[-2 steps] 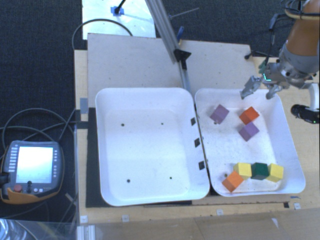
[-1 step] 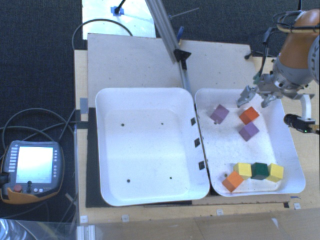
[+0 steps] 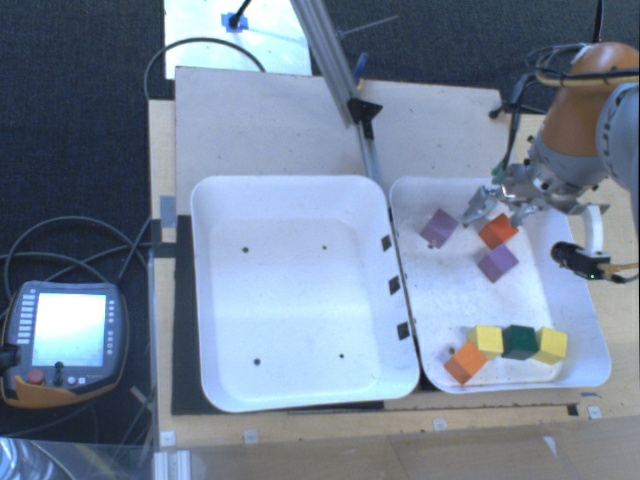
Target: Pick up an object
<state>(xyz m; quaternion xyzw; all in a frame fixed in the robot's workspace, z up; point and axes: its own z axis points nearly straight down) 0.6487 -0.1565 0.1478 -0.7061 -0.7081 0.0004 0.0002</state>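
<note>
Orange block (image 3: 497, 232), purple blocks (image 3: 438, 227)

A robotics lab: a grey-and-orange industrial arm (image 3: 585, 108) stood over two white bins (image 3: 300, 193). A teach pendant (image 3: 62, 343) and loose cables (image 3: 60, 238) lay far left of the gripper (image 3: 503, 204).

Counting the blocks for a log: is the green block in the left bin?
No, the green block sits in the right bin, between two yellow blocks.
</note>
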